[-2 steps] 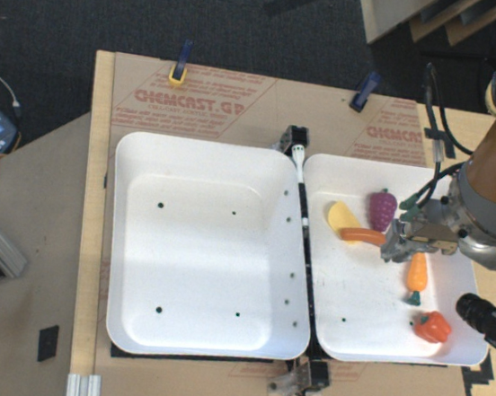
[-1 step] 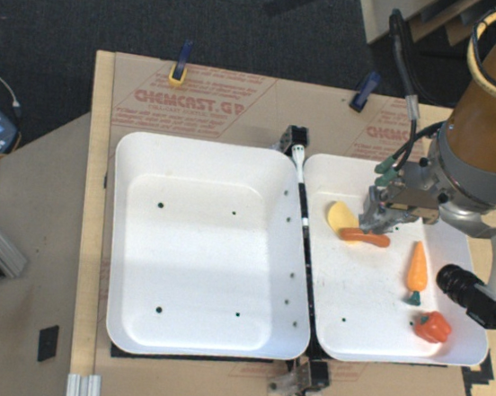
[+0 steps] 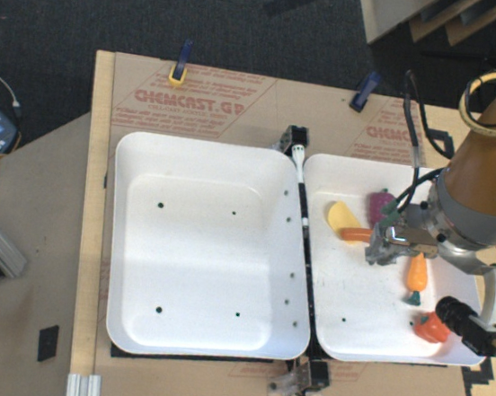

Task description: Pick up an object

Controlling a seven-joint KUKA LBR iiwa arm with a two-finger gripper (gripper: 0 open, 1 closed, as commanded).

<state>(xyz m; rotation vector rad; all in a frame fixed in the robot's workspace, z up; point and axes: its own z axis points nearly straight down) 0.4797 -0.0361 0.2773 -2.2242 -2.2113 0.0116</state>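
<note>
The grey arm with the orange band reaches over the right-hand shallow white plastic bin, its two-finger metal gripper hanging low near the bin's middle. Whether the tool is apart or together cannot be told from this slant.

A yellow wedge-shaped toy lies toward the bin's far edge, touching a small orange-red piece just beside the gripper. A purple toy sits near the far edge, partly hidden by cables. An orange carrot-shaped toy lies toward the right edge, and a red-orange toy rests in the near right corner.

The left-hand shallow white plastic bin adjoins it.
</note>
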